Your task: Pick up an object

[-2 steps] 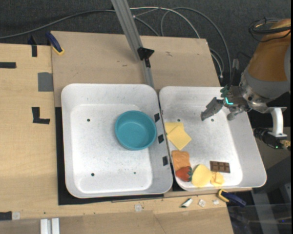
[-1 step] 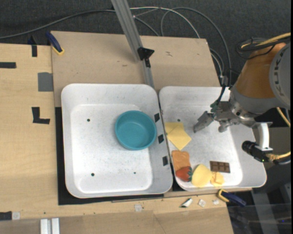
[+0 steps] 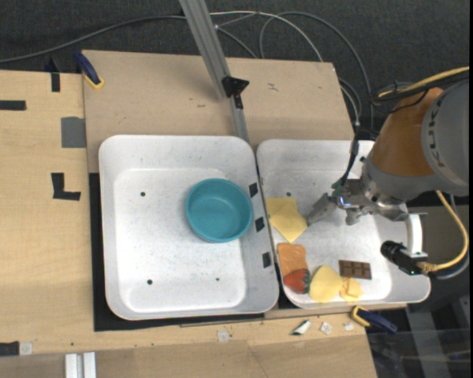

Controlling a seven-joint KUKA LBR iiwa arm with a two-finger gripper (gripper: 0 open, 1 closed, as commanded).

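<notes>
The jaws hang over the right bin beside the yellow wedge, their opening unclear, and could skid off its slope.

Robotics lab: taped bench, loose cables.

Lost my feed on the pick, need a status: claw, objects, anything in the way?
Claw low over right bin, beside yellow wedge. Nothing seen held. Toast piece, tomato, chocolate nearby. Blue bowl in left bin.
</notes>
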